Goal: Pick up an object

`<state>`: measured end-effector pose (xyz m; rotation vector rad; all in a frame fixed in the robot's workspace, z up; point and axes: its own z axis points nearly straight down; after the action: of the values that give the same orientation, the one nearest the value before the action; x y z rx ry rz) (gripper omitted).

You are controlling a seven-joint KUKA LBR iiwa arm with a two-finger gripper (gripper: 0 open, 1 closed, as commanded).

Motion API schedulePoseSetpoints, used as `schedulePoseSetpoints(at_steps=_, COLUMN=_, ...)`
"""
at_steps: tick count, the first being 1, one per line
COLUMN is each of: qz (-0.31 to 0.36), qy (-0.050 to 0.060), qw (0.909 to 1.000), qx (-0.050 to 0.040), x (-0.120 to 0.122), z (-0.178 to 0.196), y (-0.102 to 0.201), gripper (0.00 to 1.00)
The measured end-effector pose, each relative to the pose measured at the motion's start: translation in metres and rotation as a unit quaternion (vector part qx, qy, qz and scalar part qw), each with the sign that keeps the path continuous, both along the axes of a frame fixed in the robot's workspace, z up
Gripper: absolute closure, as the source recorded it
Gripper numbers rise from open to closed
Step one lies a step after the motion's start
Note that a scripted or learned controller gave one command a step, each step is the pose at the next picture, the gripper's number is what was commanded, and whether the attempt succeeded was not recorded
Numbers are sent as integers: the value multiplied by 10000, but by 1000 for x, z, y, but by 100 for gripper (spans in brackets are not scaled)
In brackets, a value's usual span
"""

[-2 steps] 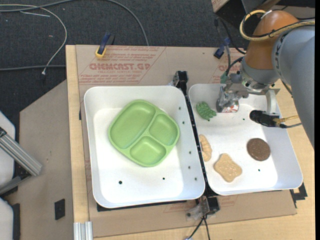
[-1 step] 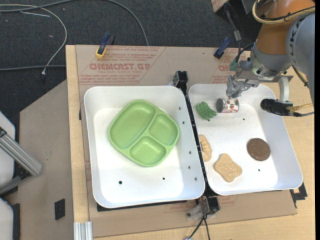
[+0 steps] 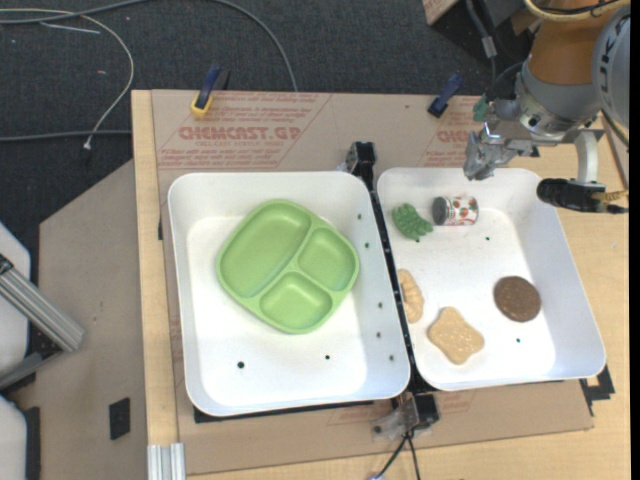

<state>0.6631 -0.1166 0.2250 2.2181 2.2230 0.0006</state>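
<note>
The gripper [image 3: 481, 164] hangs over the far edge of the right bin [image 3: 560, 268], its fingers close together with nothing between them. A small can [image 3: 456, 210] lies on its side just below it, beside a green toy [image 3: 411, 220]. A green plate [image 3: 288, 265] sits in the left bin [image 3: 200, 298].

- small can [image 3: 456, 210], on its side, rt bin, far end
- green lump [image 3: 411, 220] just left of it
- brown disc [image 3: 517, 299] lies flat
- two tan biscuits [image 3: 456, 335], near edge
</note>
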Motion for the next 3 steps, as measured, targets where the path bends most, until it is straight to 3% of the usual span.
schedulePoseSetpoints(at_steps=2, qz=-2, qy=10, qw=10000, qx=2, x=-2, z=68, y=-1, gripper=100)
schedulePoseSetpoints(at_steps=3, qz=23, qy=61, qw=10000, qx=20, x=-10, z=43, y=56, gripper=100)
